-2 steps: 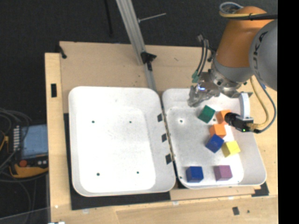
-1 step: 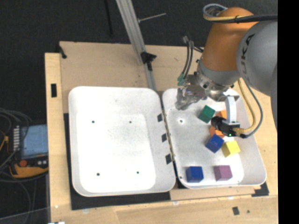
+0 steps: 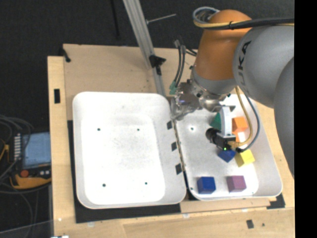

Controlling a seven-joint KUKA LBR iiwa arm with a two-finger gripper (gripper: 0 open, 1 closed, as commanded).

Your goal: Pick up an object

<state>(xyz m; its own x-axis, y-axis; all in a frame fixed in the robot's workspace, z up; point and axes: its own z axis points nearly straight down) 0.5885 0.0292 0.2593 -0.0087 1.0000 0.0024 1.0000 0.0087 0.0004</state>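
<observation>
My gripper [image 3: 178, 108] hangs below the orange band of the arm, over the far left corner of the right bin [image 3: 197, 150], close to the wall between the two bins. Nothing shows between it and the bin floor. To its right lie a green piece [image 3: 216, 119] and an orange block [image 3: 240, 124], partly hidden by the wrist. Further forward sit a blue block [image 3: 226, 156] and a yellow block [image 3: 245, 157]. A blue cube [image 3: 206, 184] and a purple cube [image 3: 237, 183] rest near the front rim.
The left bin [image 3: 79, 133] lies beside the right one, sharing a wall with it. A slanted metal rail [image 3: 141, 31] rises behind the bins. A blue device with cables [image 3: 34, 150] sits off the bench's left side.
</observation>
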